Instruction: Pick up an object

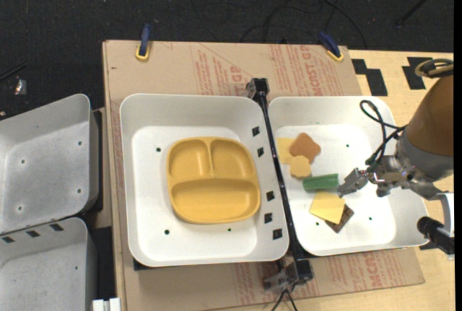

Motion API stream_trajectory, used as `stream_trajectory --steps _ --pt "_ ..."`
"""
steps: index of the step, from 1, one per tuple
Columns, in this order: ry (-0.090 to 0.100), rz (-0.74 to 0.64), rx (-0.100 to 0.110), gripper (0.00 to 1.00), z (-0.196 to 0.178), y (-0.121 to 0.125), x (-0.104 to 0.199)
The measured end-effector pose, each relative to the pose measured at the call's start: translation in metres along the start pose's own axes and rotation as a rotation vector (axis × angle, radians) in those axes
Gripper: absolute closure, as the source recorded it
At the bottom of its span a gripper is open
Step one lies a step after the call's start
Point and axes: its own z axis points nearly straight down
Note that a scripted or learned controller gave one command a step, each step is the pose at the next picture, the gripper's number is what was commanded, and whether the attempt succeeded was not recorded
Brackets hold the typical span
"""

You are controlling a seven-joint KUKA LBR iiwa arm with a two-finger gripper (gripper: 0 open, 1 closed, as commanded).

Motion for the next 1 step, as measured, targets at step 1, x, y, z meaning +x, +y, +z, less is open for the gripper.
stream_trajectory --steps 1 --pt "0.0 0.001 0.0 0.0 0.0635 -0.0013 -0.0036"
